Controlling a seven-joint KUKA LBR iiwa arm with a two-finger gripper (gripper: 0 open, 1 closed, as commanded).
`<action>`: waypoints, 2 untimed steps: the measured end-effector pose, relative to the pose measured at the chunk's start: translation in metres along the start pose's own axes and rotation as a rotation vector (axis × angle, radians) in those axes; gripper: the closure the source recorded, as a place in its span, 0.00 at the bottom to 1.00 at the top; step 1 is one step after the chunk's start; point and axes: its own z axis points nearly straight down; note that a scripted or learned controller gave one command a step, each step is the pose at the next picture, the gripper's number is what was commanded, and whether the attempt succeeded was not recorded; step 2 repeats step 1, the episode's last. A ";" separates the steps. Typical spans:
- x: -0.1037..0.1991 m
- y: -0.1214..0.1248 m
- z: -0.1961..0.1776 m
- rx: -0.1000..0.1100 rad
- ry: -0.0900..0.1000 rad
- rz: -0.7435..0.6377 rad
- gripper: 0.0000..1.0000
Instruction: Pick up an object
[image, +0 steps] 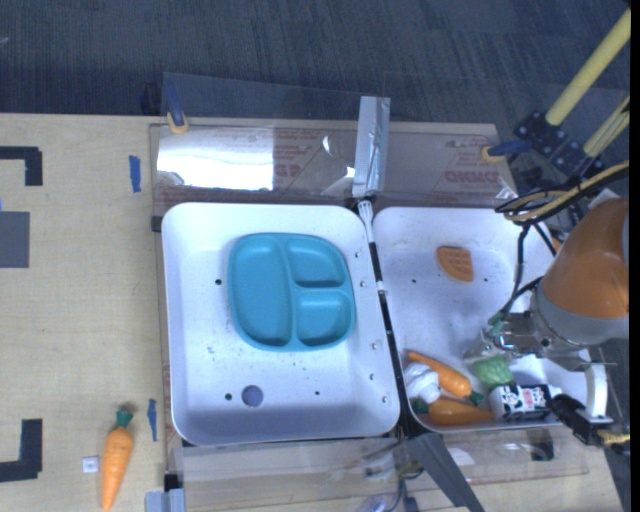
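At the lower left of the frame we see a toy carrot (117, 458) on the bench, outside the bins. The left bin (190, 300) holds a blue divided plate (291, 290). In the right bin (420, 240), a brown biscuit (456, 263) lies near the top, and two carrots (445, 376) lie at the bottom. The gripper (508, 345) hangs low at lower right beside a green piece (492, 371) and a black-and-white carton (523, 400); we cannot tell its grip.

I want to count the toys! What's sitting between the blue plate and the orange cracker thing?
No toys. In the camera view, between the blue plate and the orange cracker there is bare white bin floor and the bins' meeting rims.
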 end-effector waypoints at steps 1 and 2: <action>0.062 0.000 -0.078 0.003 0.001 -0.122 1.00; 0.062 0.000 -0.078 0.003 0.001 -0.122 1.00</action>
